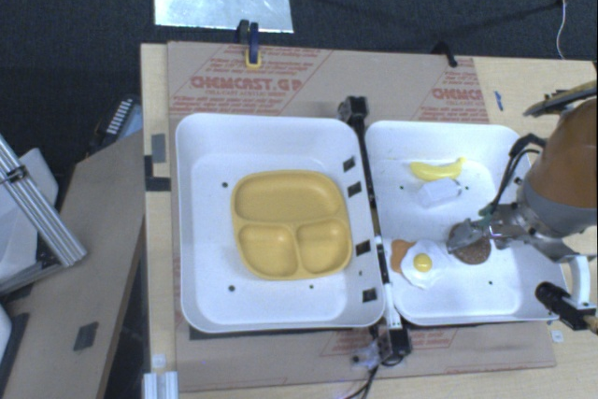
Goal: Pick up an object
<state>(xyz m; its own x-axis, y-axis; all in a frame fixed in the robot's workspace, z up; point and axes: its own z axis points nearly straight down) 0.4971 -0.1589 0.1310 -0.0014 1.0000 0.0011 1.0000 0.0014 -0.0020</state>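
Cardboard covers the counter [392, 75], and on it stand two white bins side by side. My tool [470, 242] is low in the right bin [486, 299], at a brown round object [475, 252]; I cannot tell how the tool stands or whether it grips anything. I judge nothing is lifted yet, so the pick remains. Right bin: one banana [437, 169], one fried egg [420, 264], one white piece [437, 192], one brown object. Left bin [201, 294]: one yellow divided tray [285, 223].

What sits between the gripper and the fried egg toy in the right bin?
Nothing visible. The gripper is low in the right bin, over a brown round piece; the fried egg lies just to its left across bare white floor. The banana is farther back.
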